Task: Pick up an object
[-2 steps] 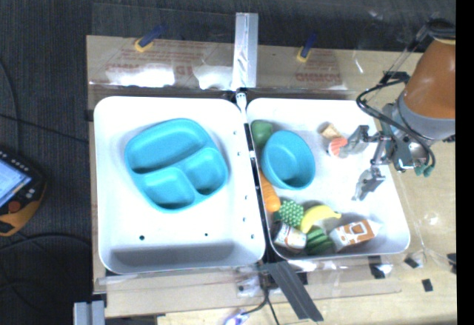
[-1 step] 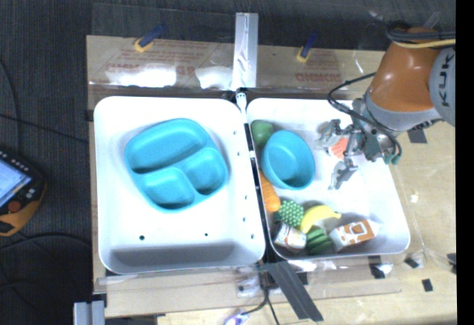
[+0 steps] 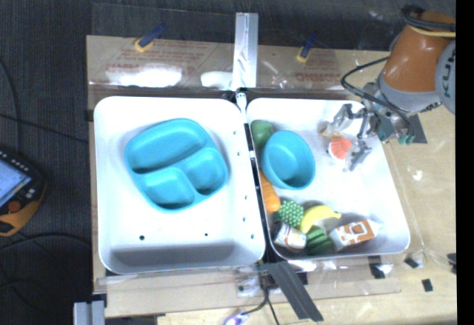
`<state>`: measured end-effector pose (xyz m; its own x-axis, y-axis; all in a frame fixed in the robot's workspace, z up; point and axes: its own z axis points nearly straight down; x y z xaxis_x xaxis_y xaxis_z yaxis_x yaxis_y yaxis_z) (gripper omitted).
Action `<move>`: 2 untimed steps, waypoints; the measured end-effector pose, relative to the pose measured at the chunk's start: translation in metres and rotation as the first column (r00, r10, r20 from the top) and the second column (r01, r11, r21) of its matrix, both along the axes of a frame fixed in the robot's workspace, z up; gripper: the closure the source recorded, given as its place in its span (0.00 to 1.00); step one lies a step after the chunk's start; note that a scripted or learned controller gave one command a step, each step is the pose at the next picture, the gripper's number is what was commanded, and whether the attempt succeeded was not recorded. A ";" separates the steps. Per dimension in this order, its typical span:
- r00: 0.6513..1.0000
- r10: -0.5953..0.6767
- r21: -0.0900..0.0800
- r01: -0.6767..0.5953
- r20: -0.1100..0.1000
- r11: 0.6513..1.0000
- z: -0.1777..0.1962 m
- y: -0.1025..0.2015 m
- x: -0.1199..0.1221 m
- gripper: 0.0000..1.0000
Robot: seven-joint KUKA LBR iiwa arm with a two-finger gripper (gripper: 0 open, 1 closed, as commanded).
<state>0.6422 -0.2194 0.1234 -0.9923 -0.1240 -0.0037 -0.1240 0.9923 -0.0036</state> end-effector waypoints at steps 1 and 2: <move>0.972 0.236 -0.002 -0.236 0.006 0.972 -0.034 -0.003 -0.010 0.00; 0.990 0.139 0.000 -0.139 0.009 0.990 -0.033 0.051 -0.006 0.00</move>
<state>0.6367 -0.1680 0.0903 -0.9652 -0.2610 -0.0125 -0.2610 0.9653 -0.0049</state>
